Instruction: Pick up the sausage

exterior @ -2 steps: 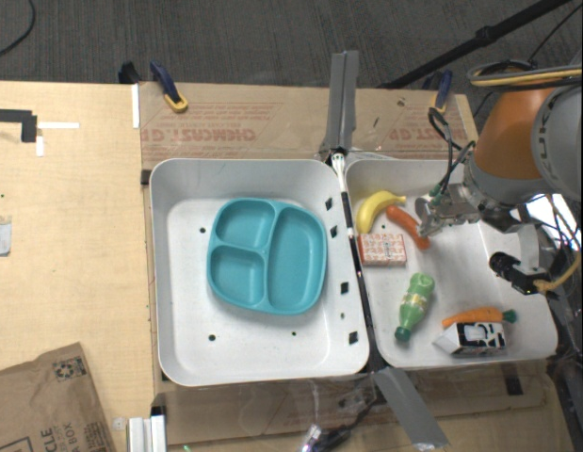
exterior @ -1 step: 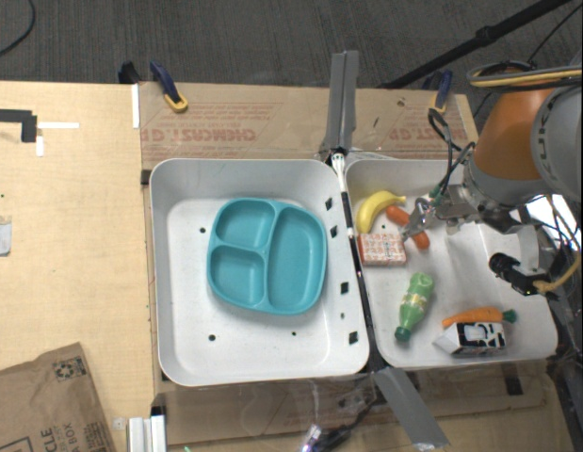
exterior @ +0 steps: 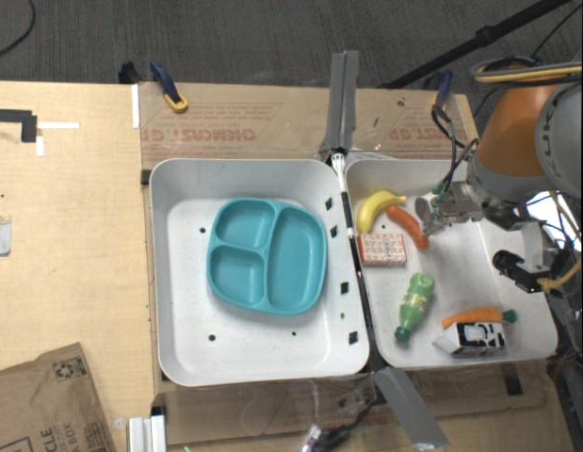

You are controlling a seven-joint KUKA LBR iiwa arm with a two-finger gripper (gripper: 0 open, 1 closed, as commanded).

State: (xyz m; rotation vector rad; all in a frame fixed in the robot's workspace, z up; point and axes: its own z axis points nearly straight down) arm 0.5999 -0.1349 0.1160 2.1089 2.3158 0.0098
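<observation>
Left bin (exterior: 178, 347): teal tray (exterior: 267, 255). Right bin (exterior: 531, 342): sausage (exterior: 406, 226), banana (exterior: 376, 207).

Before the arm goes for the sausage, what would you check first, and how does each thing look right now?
1. Sausage in view, right bin: ok.
2. End effector close to the sausage's right end: ok.
3. Sausage between the fingers: cannot tell.
4. Room around it: not ok; banana touches its left end, box lies just below.
5. Bottle and carton well away: ok.
</observation>
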